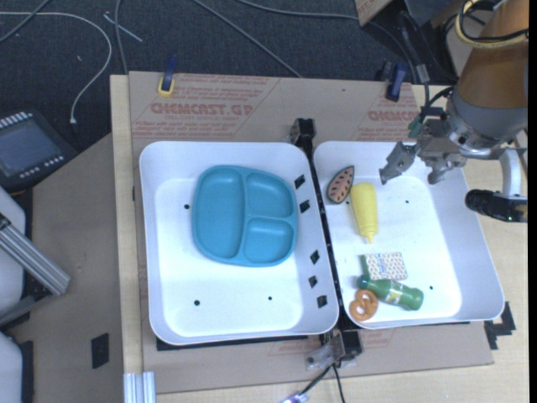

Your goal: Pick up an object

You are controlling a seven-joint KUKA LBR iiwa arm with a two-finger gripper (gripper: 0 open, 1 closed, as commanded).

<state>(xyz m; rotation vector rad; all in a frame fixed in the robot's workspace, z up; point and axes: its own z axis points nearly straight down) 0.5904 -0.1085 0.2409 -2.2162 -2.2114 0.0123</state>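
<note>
- Your biggest risk is the crowding at the near end of the right-hand white bin: the green plastic bottle, the small patterned square packet and the orange-brown ring-shaped toy lie touching or just beside one another, so a descent there could nudge two things at once and close on none.
- You could also lose the yellow plastic bottle-shaped toy; its rounded body, lying lengthwise in the bin, looks likely to roll or squirt out of a pinch that lands off its middle.
- The brown oval toy with dark stripes sits close to the black divider between the bins, so a finger coming down on that side may strike the wall first.
- The blue plastic sectioned plate lies flat in the left-hand white bin, well apart from the arm, with little edge to grip.
- Your grey two-finger gripper hangs above the far end of the right bin, fingers spread apart, with nothing between them and touching nothing.
</note>
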